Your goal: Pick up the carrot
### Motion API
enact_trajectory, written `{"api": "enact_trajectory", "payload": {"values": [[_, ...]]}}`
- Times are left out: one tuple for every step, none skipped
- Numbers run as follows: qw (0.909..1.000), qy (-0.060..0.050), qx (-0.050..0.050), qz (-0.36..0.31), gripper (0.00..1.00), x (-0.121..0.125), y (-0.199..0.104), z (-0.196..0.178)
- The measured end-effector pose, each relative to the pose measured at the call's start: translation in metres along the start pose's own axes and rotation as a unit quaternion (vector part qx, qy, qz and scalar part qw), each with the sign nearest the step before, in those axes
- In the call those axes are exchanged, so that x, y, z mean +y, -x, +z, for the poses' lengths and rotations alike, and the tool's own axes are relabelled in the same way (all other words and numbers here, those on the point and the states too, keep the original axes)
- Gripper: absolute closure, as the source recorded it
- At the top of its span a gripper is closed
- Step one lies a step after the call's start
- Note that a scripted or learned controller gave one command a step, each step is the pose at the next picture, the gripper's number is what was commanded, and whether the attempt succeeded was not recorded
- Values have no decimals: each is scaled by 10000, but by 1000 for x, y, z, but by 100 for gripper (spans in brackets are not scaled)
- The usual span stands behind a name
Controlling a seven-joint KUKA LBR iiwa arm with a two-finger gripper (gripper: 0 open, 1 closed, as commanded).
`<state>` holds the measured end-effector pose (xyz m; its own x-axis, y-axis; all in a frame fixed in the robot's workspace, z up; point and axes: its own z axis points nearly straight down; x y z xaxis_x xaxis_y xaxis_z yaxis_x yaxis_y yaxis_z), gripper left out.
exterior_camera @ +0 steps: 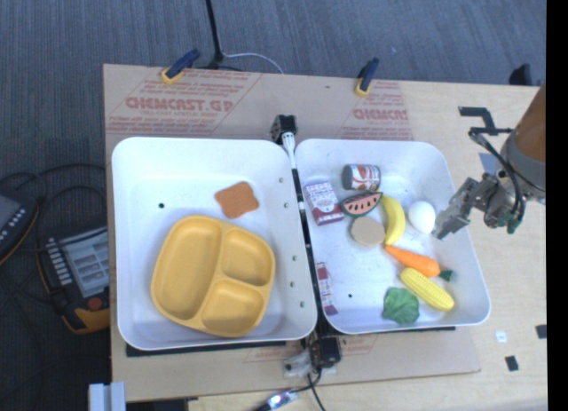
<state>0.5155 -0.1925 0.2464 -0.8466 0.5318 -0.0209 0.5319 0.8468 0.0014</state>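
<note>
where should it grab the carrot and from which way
Probably the carrot's thick orange middle, from above, fingers closing across its width. It lies flat, slanting, with the corn close beside its lower side and the banana near its narrow end. The end effector is at the bin's right rim.

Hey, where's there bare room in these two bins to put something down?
Left white bin: bare floor along the far wall, left of the orange flat piece, above the yellow divided tray. Right white bin: a bare patch left of the green leafy toy. Crowded around the orange carrot, yellow corn cob and white egg.
</note>
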Motion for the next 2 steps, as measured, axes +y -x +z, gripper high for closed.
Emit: {"api": "enact_trajectory", "payload": {"values": [[10000,-9,77,-3,0,1,-4,6],[9963,4,42,855,0,-3,15,153]]}}
